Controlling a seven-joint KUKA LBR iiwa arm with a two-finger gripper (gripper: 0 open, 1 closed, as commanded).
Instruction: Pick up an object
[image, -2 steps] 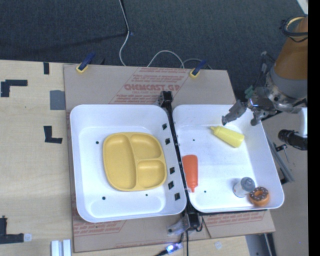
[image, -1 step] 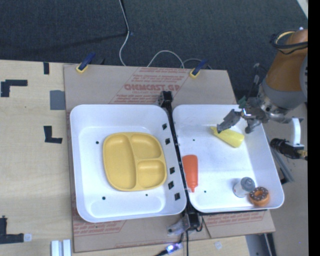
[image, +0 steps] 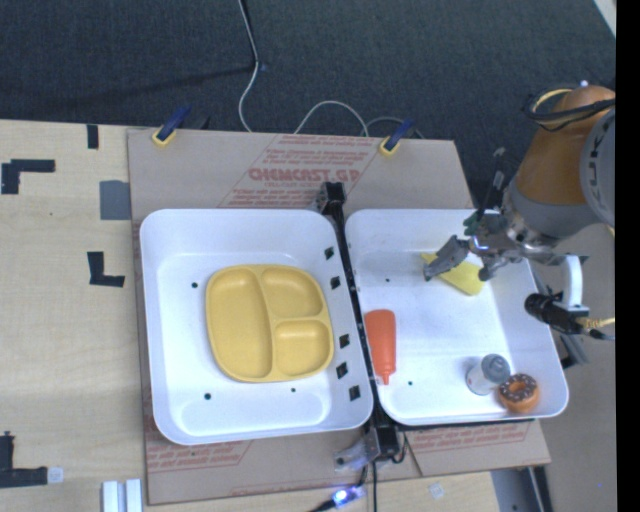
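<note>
Left bin (image: 170, 240) held a yellow divided plate (image: 268, 322). Right bin (image: 530, 400): gripper (image: 462, 262) jaws spread wide, yellow wedge (image: 462, 280) just below them; carrot (image: 381, 344), can (image: 487, 373), doughnut (image: 519, 392) well apart.

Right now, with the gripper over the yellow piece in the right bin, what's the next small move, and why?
Probably lower a little and close. The gripper sits open right at the yellow piece, fingers spread over its upper edge, but nothing shows it clamped between them yet.
</note>
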